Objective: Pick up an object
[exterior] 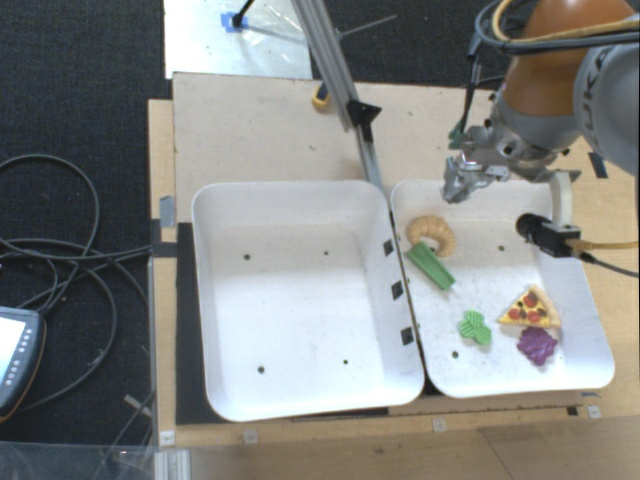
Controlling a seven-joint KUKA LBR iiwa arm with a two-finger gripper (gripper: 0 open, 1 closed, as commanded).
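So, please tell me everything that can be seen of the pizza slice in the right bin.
The pizza slice is a small toy wedge, probably plastic, with a yellow-orange top, dark red round spots and an orange crust edge. It lies flat on the floor of the right bin, near the bin's right wall, with its tip pointing up the picture. The purple piece lies just below it, very close or touching. The green leafy piece lies apart on its left. The gripper is far from it, above the bin's far rim.

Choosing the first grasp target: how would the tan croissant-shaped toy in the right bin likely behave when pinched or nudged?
The croissant looks like a moulded toy, so probably stiff and light. Its curved, rounded back may slip from a pinch unless taken across the narrow part. It appears to touch the green stick, so a nudge would likely shift both.
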